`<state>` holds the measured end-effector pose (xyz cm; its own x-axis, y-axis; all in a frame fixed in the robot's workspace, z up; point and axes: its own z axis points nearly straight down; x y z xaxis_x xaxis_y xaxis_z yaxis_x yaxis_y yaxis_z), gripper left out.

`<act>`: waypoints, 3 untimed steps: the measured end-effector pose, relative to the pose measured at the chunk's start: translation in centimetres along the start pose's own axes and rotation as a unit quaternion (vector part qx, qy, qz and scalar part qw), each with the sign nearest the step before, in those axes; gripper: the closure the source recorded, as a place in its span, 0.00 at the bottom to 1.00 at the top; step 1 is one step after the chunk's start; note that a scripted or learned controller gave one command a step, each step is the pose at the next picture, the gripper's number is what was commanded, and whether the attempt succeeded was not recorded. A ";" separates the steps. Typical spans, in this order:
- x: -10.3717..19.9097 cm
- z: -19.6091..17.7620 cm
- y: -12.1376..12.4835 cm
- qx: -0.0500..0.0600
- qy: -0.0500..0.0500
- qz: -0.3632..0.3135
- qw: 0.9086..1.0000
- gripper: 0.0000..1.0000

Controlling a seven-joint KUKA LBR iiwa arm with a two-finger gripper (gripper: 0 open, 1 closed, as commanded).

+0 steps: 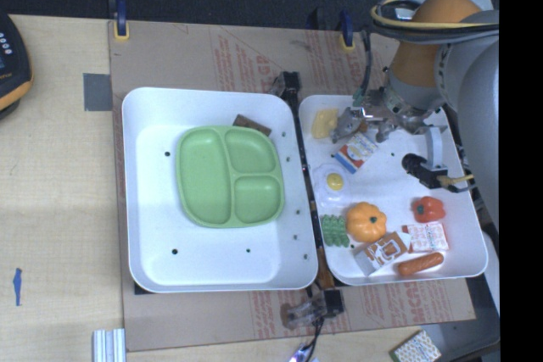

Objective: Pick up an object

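We are seeing the gripper [363, 121] hanging low over the far end of the right bin [475, 267], with a red-and-white packet [356, 153] lying just below it and a pale yellow piece [323, 124] just to its left. Further from it in that bin are lying an orange pumpkin [366, 221] and a red tomato [428, 208]. The left bin [144, 182] beside it is bearing a green divided plate [229, 175]. We cannot tell the claw's state.
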<state>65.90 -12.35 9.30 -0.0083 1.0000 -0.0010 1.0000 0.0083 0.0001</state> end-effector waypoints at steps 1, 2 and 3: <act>0.6 0.1 -4.5 0.004 0.000 0.003 1.000 0.00; 0.5 -1.0 -4.2 0.003 0.000 0.002 1.000 1.00; 0.5 -0.9 -4.2 0.003 0.000 0.002 1.000 0.00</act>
<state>61.66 -11.89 10.24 -0.0052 1.0000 -0.0018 1.0000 0.0052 -0.0055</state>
